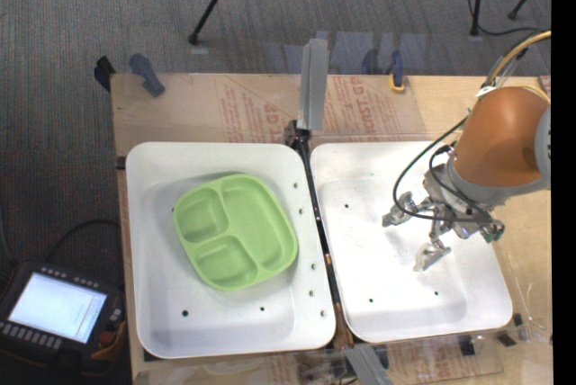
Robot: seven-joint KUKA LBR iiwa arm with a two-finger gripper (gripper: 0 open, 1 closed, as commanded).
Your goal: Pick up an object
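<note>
Nearest the camera: front rims of 2 white bins, the left bin and the right bin, set side by side w/ walls touching down the middle, prob. so one arm reaches both. 1 green divided plate (3 compartments) lies flat in the left bin, slightly rotated; it's the sole pickable obj. Further back, the gripper hangs low over the right bin's floor, well apart from the plate. Its fingers are spread wide w/ nothing between them. Judgement: the grasp isn't started; the arm needs to cross the divider. Beyond, 1 grey upright post stands behind the bins' seam.
</note>
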